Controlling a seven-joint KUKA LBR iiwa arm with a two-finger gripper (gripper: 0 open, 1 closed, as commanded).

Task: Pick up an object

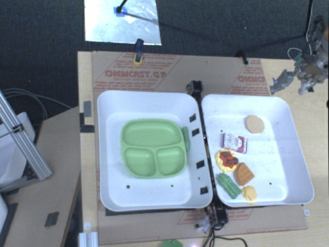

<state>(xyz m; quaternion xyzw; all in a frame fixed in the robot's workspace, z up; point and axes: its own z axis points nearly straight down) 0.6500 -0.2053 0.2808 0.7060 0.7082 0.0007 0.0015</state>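
The right bin holds several small toy foods: a round tan biscuit, a pink and purple carton, a red and yellow pizza piece, an orange waffle, a green pickle and a yellow lump. A green divided tray lies in the left bin. My gripper hovers beyond the right bin's far right corner, open, with nothing between its fingers and well away from every object.
The bins sit on a cardboard sheet on the bench. A central divider with black clips separates them. A shiny metal plate lies on the dark floor behind. An aluminium frame stands at the left.
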